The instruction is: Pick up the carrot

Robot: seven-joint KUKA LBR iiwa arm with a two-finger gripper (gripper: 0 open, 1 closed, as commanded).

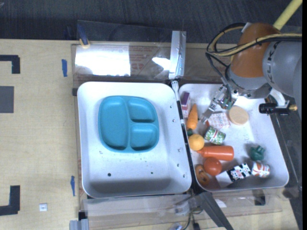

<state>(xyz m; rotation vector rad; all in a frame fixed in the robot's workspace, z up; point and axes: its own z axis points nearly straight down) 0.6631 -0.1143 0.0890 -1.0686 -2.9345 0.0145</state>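
Observation:
The carrot (192,115) is a short orange cone standing along the left wall of the right bin (278,143), its narrow tip pointing to the back. My gripper (215,106) hangs over the back middle of that bin, just right of the carrot and apart from it. It is directly above a red and white packet (220,121). I see nothing held in it. The grey arm with its orange band (252,56) comes in from the upper right.
Around the carrot lie a yellow-orange fruit (195,142), a green can (215,136), an orange-red sausage shape (218,152), a tomato (212,166), a tan disc (238,115) and a pink packet (185,99). The left bin (91,166) holds a blue divided plate (128,122).

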